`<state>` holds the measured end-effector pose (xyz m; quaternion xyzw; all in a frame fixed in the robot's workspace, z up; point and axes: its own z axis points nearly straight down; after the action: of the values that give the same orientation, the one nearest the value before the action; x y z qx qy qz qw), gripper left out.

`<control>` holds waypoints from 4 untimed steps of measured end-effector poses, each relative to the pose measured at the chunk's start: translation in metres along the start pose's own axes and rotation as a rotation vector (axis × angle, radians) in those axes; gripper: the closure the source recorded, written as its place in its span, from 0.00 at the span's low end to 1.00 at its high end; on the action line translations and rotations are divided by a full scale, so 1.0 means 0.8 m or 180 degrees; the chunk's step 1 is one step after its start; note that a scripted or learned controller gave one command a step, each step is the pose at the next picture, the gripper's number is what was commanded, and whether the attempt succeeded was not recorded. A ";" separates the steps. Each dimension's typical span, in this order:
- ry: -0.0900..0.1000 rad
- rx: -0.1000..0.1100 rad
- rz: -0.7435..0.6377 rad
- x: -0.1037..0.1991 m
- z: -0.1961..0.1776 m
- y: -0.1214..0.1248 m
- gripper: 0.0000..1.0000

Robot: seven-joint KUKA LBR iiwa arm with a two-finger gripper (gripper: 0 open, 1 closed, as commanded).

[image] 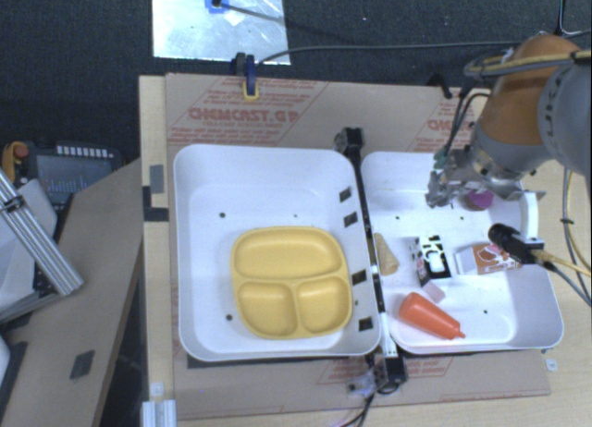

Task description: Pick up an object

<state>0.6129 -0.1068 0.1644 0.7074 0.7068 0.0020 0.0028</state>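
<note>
Purple and small, the roundish object (478, 199) lay in the right bin (536, 323), touching the gripper (442, 196) on its right side and half hidden by the wrist. I could not tell the gripper's state; I judged the coming move a short shift toward it.

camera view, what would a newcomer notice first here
The yellow divided tray stands out most, lying in the left bin. Next comes the grey and orange arm reaching in from the right, its gripper over the far part of the right bin. An orange cone lies near that bin's front edge.
</note>
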 end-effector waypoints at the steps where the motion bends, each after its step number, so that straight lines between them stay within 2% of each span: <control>1: 0.0001 0.0003 -0.0005 0.000 -0.062 -0.009 1.00; 2: 0.0002 0.0009 -0.0014 0.000 -0.084 -0.008 1.00; 3: 0.0009 0.0019 -0.0032 0.067 -0.079 -0.015 1.00; 4: 0.0011 0.0021 -0.0033 0.127 -0.088 -0.044 1.00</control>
<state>0.5770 -0.0051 0.2349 0.7037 0.7105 0.0009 -0.0008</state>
